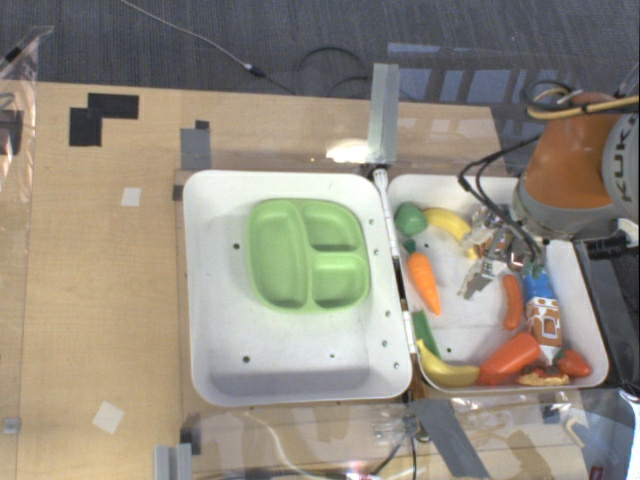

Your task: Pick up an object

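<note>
My gripper (481,264) hangs over the middle of the right bin (596,320), open, with nothing between its fingers. One finger (474,285) points down-left over bare bin floor. To its left lies an orange carrot (425,280), and a yellow banana (447,223) and a green round fruit (408,218) lie toward the back. Just right of the gripper are a red sausage (512,301) and a blue-capped bottle (541,306). An orange pepper (511,356) and a second banana (446,369) lie at the front.
The left bin (215,268) holds a green divided plate (306,254). The arm's orange band (572,160) overhangs the right bin's back right corner. A small green piece (421,325) lies by the wall between the bins. Cables loop behind the bins.
</note>
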Tool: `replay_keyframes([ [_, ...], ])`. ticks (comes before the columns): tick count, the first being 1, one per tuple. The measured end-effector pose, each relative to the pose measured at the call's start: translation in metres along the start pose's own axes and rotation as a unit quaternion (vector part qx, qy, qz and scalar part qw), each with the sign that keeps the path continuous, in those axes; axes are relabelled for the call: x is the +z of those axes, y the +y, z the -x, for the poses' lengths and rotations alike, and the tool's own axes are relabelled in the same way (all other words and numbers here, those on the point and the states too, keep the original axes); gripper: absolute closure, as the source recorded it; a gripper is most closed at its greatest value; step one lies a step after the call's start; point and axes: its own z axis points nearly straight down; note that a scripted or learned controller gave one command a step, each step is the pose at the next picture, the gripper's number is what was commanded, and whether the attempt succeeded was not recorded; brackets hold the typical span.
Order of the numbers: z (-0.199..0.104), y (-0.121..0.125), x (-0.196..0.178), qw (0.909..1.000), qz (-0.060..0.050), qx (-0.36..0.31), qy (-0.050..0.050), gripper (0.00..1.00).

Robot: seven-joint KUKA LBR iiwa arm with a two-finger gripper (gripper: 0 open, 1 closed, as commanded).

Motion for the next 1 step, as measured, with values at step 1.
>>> replay_keyframes([
  [1,-0.0085,-0.0389,0.0331,0.9990,0.000,0.044,-0.007,0.00],
])
